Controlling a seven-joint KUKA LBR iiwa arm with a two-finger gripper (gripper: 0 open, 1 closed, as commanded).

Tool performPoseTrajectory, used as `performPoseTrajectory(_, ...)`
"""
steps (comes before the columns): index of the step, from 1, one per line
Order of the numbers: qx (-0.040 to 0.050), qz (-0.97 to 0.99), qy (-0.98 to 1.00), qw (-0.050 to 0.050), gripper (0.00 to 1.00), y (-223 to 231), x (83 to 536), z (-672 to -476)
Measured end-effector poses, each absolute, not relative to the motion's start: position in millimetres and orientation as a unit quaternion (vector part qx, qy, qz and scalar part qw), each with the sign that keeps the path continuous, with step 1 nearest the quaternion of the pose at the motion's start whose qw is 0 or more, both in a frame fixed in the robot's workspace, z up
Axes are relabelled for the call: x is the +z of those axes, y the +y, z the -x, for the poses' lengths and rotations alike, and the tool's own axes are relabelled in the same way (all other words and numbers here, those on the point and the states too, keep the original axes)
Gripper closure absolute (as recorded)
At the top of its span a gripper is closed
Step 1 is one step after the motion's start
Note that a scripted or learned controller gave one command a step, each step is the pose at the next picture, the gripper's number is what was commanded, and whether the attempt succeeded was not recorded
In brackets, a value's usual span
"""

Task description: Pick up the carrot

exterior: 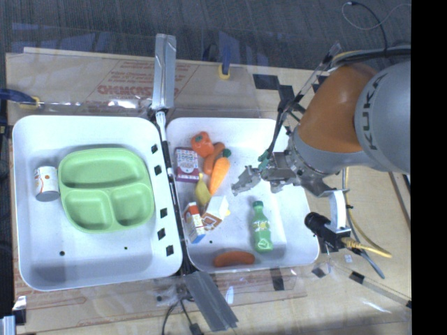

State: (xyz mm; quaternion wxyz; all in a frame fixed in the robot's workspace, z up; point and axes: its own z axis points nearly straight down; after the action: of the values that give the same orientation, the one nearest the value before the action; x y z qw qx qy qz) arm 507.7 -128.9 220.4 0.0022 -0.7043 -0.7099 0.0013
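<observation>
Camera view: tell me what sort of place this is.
Most likely a robot test bench in a lab, not a kitchen. Two white bins sit on a taped board, toy food such as a carrot and a green bottle fills one, and loose cables run behind the arm.

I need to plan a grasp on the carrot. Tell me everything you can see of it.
The carrot is a smooth orange toy, plastic by its look, with a small green top. It lies slanted in the right bin, green end up and to the right, tip down toward a yellow item. Another orange piece lies against its left side. The hand is to its right, apart from it.
</observation>
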Motion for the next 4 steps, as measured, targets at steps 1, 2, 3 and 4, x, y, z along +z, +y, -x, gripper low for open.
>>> performPoseTrajectory(1,0.0008,0.644,-0.765,0.001,0.0,-133,254,-544.9)
performPoseTrajectory(2,0.0014,0.604,-0.797,0.002,0.0,-125,121,-583.6)
performPoseTrajectory(3,0.0014,0.603,-0.798,0.002,1.0,-125,132,-584.2)
performPoseTrajectory(4,0.0014,0.603,-0.798,0.002,0.0,-125,132,-584.2)
